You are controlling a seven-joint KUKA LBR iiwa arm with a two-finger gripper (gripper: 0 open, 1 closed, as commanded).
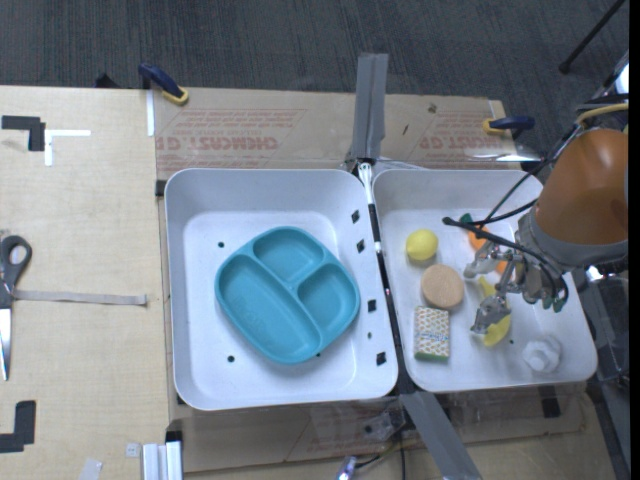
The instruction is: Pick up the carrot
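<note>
Gripper (492,303) is hovering low in the right bin (560,368), finger state unclear. Carrot (479,235) is lying partly hidden under cables near the arm; yellow ball (422,245) and round cracker (442,287) are crowding its left.

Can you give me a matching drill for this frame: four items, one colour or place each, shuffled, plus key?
Items:
1. divided plate
2. lemon
3. scissors
4. small box

Descriptions:
A. on the bench, at the view's left edge
B. teal, in the left bin
C. speckled, near the front of the right bin
D. yellow and round, towards the back of the right bin

Pairs: 1-B, 2-D, 3-A, 4-C
</note>
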